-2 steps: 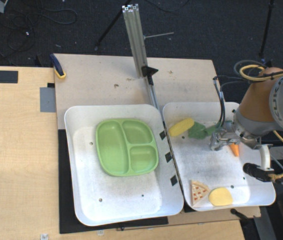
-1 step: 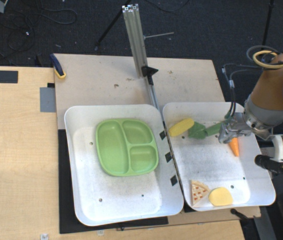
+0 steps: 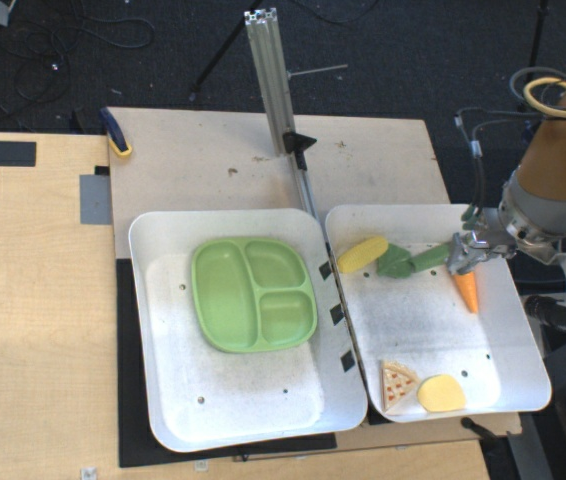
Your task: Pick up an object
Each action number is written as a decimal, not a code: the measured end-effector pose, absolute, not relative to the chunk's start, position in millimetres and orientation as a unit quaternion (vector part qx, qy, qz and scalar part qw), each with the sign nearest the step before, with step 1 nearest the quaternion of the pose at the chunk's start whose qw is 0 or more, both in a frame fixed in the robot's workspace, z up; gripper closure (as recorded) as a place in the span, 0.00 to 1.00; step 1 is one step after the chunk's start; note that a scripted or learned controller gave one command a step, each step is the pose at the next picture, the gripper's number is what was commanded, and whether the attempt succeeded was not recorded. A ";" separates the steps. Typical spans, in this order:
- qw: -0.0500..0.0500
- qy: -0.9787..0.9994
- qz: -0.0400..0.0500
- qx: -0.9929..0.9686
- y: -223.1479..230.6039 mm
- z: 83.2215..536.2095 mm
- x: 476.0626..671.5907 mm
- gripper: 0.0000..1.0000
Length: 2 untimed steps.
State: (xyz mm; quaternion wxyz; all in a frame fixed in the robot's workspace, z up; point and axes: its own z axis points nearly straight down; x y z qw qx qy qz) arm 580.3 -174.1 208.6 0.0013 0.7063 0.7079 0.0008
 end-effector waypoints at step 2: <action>0.001 0.708 0.000 0.706 -174.6 295.8 582.5 1.00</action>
